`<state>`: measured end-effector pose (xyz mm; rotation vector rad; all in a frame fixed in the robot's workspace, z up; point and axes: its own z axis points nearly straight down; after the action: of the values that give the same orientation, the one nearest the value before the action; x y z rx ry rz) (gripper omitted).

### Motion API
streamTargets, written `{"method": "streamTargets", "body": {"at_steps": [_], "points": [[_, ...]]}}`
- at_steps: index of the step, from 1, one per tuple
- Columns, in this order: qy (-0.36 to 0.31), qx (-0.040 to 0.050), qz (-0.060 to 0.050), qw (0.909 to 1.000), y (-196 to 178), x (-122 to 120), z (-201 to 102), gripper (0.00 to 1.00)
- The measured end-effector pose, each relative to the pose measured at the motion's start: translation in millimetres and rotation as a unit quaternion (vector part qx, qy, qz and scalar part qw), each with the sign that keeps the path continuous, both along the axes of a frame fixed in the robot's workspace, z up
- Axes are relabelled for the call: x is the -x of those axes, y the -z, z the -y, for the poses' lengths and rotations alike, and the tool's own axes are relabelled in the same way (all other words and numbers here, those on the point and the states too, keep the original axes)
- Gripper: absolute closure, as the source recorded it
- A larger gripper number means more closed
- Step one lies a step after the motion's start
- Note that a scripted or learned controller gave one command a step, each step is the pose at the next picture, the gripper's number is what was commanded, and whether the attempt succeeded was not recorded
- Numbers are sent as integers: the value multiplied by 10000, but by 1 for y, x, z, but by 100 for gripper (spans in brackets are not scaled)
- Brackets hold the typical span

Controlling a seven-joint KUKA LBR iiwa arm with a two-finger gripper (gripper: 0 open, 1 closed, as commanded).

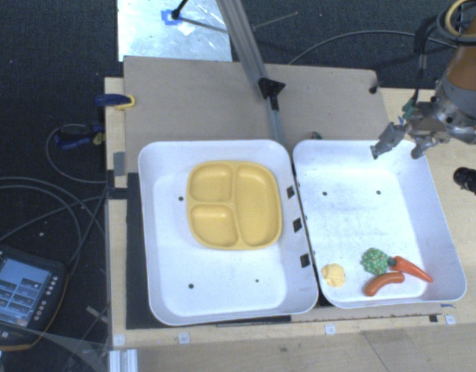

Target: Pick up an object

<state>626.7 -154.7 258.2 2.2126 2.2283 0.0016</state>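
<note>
Grey arm's gripper hovers w/ jaws spread, empty, over right bin; toy carrot lies at near corner.

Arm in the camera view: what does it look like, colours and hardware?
The arm is grey with an orange band above the wrist and a yellowish cable looped beside it. Its hand is grey metal, ending in two short grey fingers.
</note>
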Motion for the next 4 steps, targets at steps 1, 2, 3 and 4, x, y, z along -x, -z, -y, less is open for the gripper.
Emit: {"method": "streamTargets", "body": {"at_steps": [1, 2, 3, 4], "points": [[-3, 2, 0, 10000, 0, 0, 0, 0], [35, 1, -27, 10000, 59, 6, 5, 0], [35, 0, -20, 10000, 111, -4, 8, 0], [35, -3, -26, 10000, 163, -3, 8, 0]]}}
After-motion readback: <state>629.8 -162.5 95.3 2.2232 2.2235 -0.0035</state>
